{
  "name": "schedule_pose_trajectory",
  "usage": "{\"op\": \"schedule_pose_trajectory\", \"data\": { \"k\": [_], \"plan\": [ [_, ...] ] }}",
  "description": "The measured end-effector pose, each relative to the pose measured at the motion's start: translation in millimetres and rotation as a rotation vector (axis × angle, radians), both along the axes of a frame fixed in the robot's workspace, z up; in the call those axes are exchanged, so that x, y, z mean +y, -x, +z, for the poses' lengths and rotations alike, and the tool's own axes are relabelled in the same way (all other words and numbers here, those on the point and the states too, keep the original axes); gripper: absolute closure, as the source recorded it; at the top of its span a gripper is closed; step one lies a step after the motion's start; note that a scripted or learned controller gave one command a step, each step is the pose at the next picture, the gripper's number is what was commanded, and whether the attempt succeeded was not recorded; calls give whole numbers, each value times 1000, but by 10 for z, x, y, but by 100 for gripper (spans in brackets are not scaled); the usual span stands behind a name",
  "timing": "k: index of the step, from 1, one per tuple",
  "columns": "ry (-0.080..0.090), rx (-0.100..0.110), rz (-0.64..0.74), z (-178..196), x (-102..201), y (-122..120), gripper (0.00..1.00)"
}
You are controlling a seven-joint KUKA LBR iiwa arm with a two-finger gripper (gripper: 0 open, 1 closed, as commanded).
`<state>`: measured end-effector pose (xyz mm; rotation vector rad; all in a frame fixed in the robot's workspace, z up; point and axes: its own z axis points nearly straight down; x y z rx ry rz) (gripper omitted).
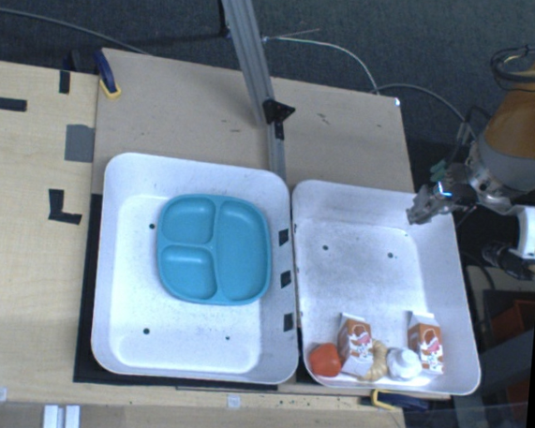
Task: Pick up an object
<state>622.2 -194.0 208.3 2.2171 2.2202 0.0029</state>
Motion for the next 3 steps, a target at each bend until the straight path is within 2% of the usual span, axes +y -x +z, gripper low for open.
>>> {"op": "schedule_pose_trajectory", "data": {
  "k": [3],
  "plan": [
    [-3, 7, 4, -140, 1434, 361, 100]
  ]
}}
